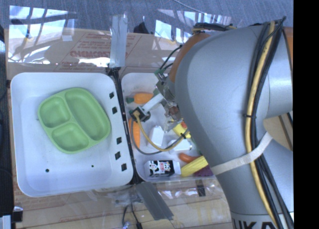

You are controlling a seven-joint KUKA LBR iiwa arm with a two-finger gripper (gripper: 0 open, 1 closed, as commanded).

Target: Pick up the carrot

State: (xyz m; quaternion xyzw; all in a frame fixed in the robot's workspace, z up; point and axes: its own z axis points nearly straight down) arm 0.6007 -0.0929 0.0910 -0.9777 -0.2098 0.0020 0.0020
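Although its grip cannot be told, the end effector (171, 109) is seen right of the carrot (135, 132), which is laid along the bin (137, 79) wall.

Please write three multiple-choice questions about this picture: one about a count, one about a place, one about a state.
1. How many compartments has the green plate? A) two B) three C) four
2. Where does the carrot lie? A) on that plate B) in the view's right bin C) on the floor
3. How does the plate lie? A) upside down B) leaning on a wall C) flat, hollows up
Answers: 1 B, three hollows show; 2 B, it lies beside that bin's left wall; 3 C, its hollows face the camera.
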